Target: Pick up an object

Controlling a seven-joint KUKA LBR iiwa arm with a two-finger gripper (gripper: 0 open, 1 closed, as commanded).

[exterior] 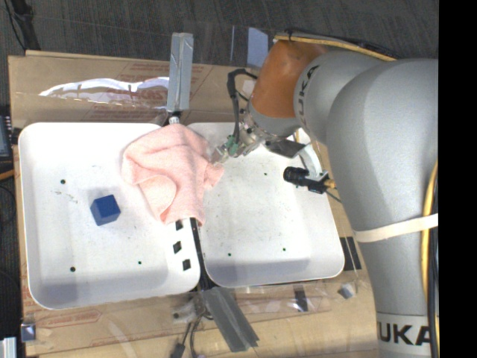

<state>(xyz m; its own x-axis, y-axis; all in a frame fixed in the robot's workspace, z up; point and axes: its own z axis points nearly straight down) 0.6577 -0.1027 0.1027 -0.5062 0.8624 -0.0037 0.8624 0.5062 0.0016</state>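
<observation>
A pink cloth (170, 171) lies crumpled across the divider between the two bins, most of it in the left bin (45, 274) and its right edge hanging into the right bin (261, 271). A small blue cube (105, 209) sits on the left bin's floor, left of the cloth. My gripper (226, 150) is at the back left corner of the right bin, its tip right against the cloth's right edge. The wrist and orange band (279, 80) rise behind it and hide how it meets the cloth.
The grey arm (380, 148) covers the right side of the view and overhangs the right bin's right rim. A black cable fitting (302, 177) sticks out over the right bin. A grey upright post (179, 73) stands behind the bins at the divider.
</observation>
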